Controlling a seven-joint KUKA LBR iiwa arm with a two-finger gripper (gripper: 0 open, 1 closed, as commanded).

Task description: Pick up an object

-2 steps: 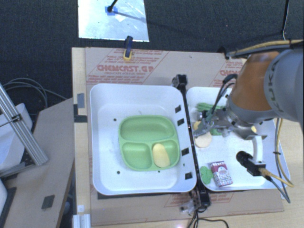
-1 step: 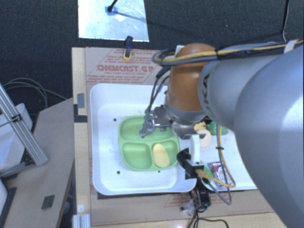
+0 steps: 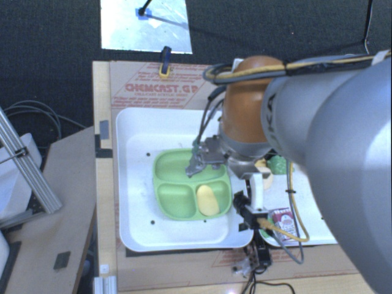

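Fingers hang over the green tray at its one o'clock edge; their state cannot be told; yellow piece lies at five o'clock

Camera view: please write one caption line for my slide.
Gripper over green divided tray holding a yellow item.

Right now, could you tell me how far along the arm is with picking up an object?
Done: the arm has reached over the left bin, and the gripper sits low over the green divided tray. In hand: nothing that I can see held; the yellow item lies in the tray's compartment, apart from the gripper. Left: the grasp itself and the lift.
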